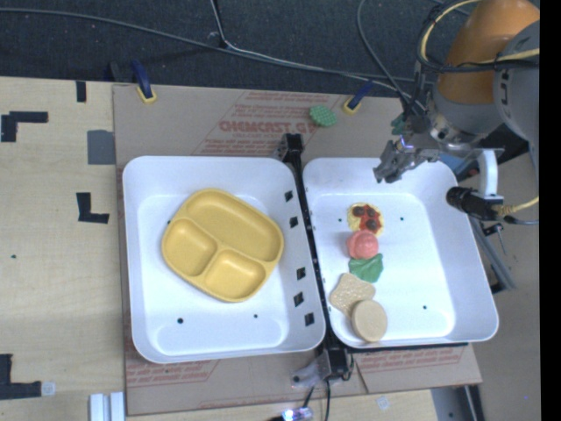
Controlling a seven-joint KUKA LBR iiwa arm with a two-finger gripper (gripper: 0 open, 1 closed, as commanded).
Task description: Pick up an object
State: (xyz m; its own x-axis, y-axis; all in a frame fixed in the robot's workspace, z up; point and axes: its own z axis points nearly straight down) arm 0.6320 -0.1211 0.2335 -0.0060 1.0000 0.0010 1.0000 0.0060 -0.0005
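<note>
1. The gripper hangs over the far edge of the right bin, near that bin's far right corner, with the grey arm and its orange band behind it toward the right side of the view.
2. Whether the claw is released or clenched cannot be told from here; nothing is seen between its tips.
3. The task's things lie in a line down the left half of the right bin: a small pizza-like piece farthest back, a pink round piece touching a green leafy piece, then a tan cracker and a round beige biscuit near the front left corner.
4. The right half of the right bin is bare white floor, from the far edge to the front edge.
5. The left bin holds a yellow divided tray, set at a slant around the middle; white floor shows along all four walls.
6. The two bins touch along their shared inner edge, where black clips sit.
7. A small green piece lies on the cardboard beyond the bins' far edge.
</note>
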